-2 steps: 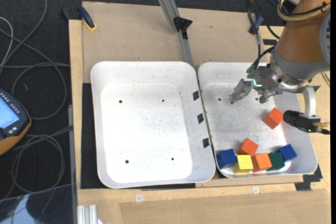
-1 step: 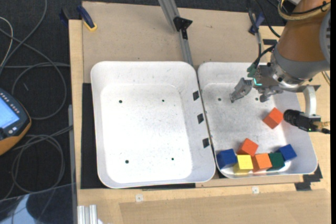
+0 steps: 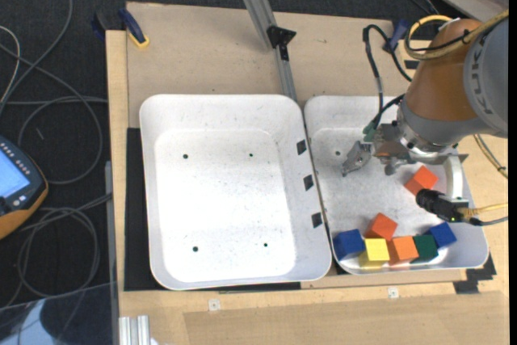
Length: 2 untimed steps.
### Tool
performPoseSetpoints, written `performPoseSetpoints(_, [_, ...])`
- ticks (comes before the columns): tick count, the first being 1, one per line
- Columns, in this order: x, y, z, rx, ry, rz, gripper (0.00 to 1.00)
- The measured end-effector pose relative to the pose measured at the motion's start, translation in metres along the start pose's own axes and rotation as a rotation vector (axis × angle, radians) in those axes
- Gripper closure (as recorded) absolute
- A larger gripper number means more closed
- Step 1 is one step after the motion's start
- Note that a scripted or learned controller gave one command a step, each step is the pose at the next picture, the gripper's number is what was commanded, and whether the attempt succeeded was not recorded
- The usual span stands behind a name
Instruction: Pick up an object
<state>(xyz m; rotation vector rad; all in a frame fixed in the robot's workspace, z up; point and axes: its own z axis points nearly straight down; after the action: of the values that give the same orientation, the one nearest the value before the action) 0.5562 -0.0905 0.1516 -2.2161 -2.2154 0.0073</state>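
Down at the near edge of the right bin [image 3: 477, 258] there's a little pile of blocks jammed along the front wall: a blue block [image 3: 348, 242] on the left, then a yellow block [image 3: 376, 250], an orange block [image 3: 402, 249], a green block [image 3: 426, 246] and another blue one [image 3: 443, 234] on the right end. One more orange block [image 3: 383, 225] sits just behind the yellow one, touching the row.

A bit farther back, a red-orange block [image 3: 420, 179] lies on its own, tilted, right under the wrist hardware.

The pincer [image 3: 373, 162] is up over the middle of the right bin, well apart from the pile and to the left of that loose red-orange block. Its two fingers look spread apart, with nothing between them, so it's released and grasping nothing. Can't tell if the tips actually touch the bin floor.

Left bin [image 3: 161, 125] sits just beside it, across the divider.
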Motion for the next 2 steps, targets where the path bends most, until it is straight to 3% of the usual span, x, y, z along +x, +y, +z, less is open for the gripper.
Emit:
performPoseSetpoints(1, [0.001, -0.001, 0.053, 0.0, 0.0, 0.0, 0.0])
performPoseSetpoints(2, [0.001, 0.001, 0.039, -0.01, -0.001, 0.0, 1.0])
